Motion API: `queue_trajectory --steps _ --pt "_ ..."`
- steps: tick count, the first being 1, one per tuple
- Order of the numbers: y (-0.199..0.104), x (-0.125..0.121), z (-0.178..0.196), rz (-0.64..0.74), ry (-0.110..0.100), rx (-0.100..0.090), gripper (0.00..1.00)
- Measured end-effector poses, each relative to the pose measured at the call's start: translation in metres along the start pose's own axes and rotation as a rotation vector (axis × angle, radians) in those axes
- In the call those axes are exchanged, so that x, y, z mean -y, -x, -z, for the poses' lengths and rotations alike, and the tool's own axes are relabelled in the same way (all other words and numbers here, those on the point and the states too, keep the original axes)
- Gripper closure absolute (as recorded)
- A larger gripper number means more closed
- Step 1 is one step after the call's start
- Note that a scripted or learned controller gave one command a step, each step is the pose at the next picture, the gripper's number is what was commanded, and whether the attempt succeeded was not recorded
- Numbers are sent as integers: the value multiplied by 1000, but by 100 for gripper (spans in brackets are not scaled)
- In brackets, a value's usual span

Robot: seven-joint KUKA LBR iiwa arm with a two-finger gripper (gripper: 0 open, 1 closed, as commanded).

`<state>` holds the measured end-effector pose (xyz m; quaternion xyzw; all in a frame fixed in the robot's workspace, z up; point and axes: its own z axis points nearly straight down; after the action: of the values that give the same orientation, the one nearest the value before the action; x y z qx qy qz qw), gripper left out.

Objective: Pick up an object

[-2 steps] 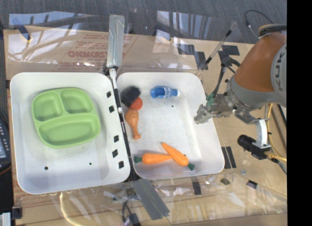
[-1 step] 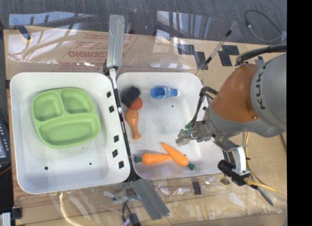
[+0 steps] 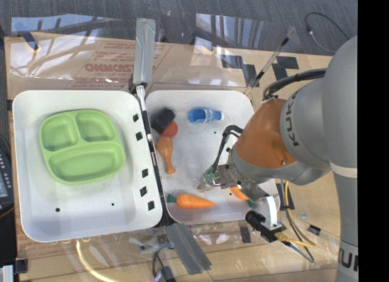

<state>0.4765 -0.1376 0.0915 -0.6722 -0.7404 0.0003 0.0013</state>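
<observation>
The right bin (image 3: 237, 101) holds several small toys. An orange carrot (image 3: 193, 202) with a green top lies near the front wall. A tan drumstick (image 3: 166, 151) lies at the left side, beside a red piece (image 3: 171, 129) and a black block (image 3: 162, 117). A blue bottle-like toy (image 3: 203, 115) rests toward the back. My gripper (image 3: 213, 180) hangs low over the bin's front right part, just above and right of the carrot. A small orange piece (image 3: 241, 194) shows under the wrist. The arm's bulk hides the fingers.
The left bin (image 3: 24, 153) holds a green divided plate (image 3: 82, 146). A taped divider (image 3: 146, 147) separates the two bins. Cables (image 3: 292, 232) trail off the bench at the front right. The arm's orange band (image 3: 261, 138) covers the right bin's right side.
</observation>
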Motion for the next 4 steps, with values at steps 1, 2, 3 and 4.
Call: queue_trajectory --steps 1,2,3,4 --pt "-69 -7 100 157 2 1 0" --pt "-81 -57 99 115 -2 1 0" --pt "-21 -18 24 65 -5 0 0" --pt "55 -10 50 -31 0 1 0"
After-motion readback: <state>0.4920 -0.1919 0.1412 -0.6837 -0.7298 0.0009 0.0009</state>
